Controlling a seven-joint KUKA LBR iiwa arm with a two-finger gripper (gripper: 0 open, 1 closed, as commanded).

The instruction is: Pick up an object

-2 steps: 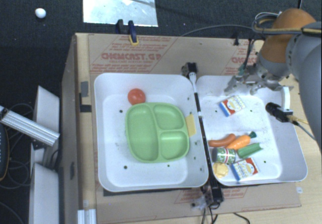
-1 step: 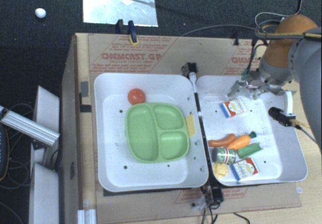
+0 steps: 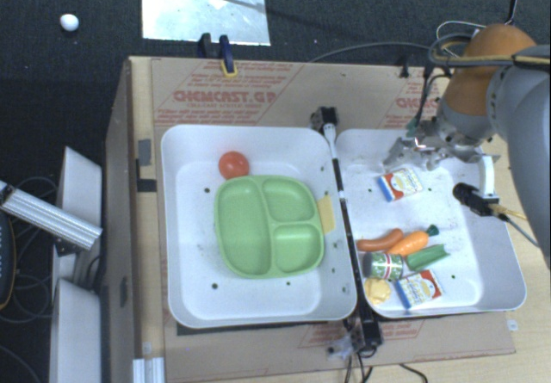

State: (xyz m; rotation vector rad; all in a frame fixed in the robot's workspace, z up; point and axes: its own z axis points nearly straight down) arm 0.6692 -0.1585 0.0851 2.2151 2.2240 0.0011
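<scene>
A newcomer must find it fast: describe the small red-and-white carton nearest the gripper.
Start at the right-hand shallow white bin. In its far half, just below the arm's two-finger gripper, lies a small red-and-white carton with a blue edge. Its twin carton lies at the near edge beside a green bottle; this one lies alone.

Two bins sit side by side on the table (image 3: 215, 84). The left bin (image 3: 185, 287) holds a tray (image 3: 265, 225) with a ball (image 3: 233, 164) behind it. The right bin (image 3: 499, 274) holds small packets (image 3: 401, 183), a carrot (image 3: 410, 242) and a bottle (image 3: 403, 262).
</scene>
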